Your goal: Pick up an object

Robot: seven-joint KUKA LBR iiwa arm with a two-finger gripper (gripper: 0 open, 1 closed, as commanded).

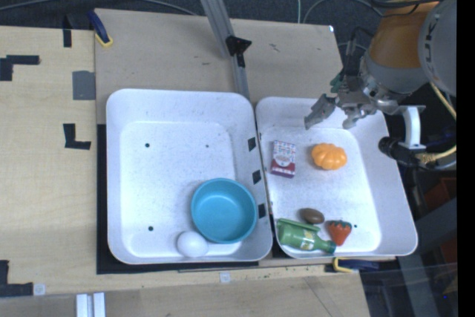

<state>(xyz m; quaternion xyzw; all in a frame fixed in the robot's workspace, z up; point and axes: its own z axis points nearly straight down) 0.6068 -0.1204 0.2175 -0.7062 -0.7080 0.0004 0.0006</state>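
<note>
My gripper point(335, 115) hangs over the back of the right bin point(386, 182), its two fingers spread open with nothing between them. Just below it lies an orange pumpkin-shaped toy point(328, 157). A small red and white packet point(283, 158) rests to the left of the pumpkin. At the bin's front lie a brown oval piece point(312, 216), a strawberry point(340, 231) and a green bottle point(303, 237) on its side.
The left bin point(148, 137) holds a blue bowl point(223, 209) and a white ball point(192, 243) at its front. A grey pole point(215, 4) slants down to the rim between the bins. Cables trail behind the bench.
</note>
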